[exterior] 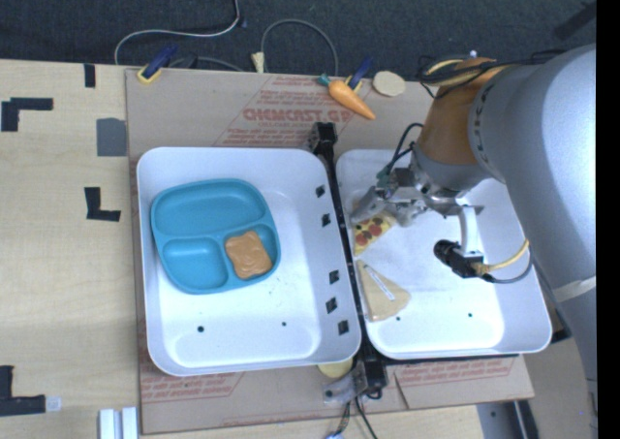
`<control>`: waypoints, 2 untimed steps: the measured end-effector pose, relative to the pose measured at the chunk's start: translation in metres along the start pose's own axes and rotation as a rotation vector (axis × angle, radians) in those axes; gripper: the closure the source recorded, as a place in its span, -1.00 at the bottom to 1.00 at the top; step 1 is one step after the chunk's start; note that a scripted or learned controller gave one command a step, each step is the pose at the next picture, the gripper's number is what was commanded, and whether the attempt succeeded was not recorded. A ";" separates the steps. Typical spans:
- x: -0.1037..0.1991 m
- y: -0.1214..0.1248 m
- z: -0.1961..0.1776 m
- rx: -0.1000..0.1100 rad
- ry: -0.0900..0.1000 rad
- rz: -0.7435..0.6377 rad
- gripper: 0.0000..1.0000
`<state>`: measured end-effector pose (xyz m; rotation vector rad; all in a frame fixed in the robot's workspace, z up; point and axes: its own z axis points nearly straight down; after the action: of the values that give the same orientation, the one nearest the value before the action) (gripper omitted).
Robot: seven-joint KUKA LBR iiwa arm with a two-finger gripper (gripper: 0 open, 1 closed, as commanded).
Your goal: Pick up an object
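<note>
My gripper (380, 203) hangs low over the left part of the right bin (484, 326), reaching in from the right. Just below its tip lies a small flat pizza-like piece (371, 230) with red and yellow spots, touching or nearly touching the tip. A pale beige wedge (382, 292) lies further toward the front, by the bin's left wall. In the left bin (242, 335) rests a blue divided plate (208, 224) with a brown toast-like piece (249, 255) in its lower right compartment.
An orange toy carrot (351, 99) and a round beige disc (388, 84) lie on the cardboard behind the bins. A black divider with clips (334, 234) runs between the bins. The arm's grey body (542, 146) covers the right bin's back right.
</note>
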<state>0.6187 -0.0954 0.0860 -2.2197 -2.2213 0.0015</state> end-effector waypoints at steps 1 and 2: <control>0.001 0.011 0.000 -0.001 -0.001 0.000 -1.00; 0.002 0.015 0.000 -0.001 -0.001 0.000 -1.00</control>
<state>0.6332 -0.0938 0.0861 -2.2203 -2.2226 0.0009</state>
